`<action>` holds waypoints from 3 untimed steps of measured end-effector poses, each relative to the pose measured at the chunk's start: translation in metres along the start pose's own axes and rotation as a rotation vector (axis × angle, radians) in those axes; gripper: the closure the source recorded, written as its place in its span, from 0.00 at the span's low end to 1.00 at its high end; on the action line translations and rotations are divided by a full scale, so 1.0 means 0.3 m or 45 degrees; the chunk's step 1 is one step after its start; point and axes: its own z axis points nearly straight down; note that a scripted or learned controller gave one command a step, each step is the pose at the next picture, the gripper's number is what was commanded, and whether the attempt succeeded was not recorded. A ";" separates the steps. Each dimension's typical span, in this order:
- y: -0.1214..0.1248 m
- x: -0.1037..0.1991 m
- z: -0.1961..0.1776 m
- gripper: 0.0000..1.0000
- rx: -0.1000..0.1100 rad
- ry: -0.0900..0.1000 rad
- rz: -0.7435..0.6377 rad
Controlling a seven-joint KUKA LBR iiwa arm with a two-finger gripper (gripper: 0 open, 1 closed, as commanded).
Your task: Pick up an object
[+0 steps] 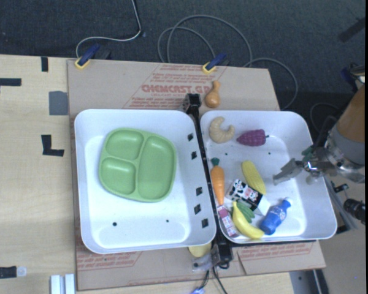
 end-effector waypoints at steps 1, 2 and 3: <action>0.217 0.181 0.330 0.00 0.006 0.004 -0.008; 0.214 0.168 0.292 1.00 0.007 0.002 -0.003; 0.075 0.424 -0.035 1.00 -0.012 0.002 -0.009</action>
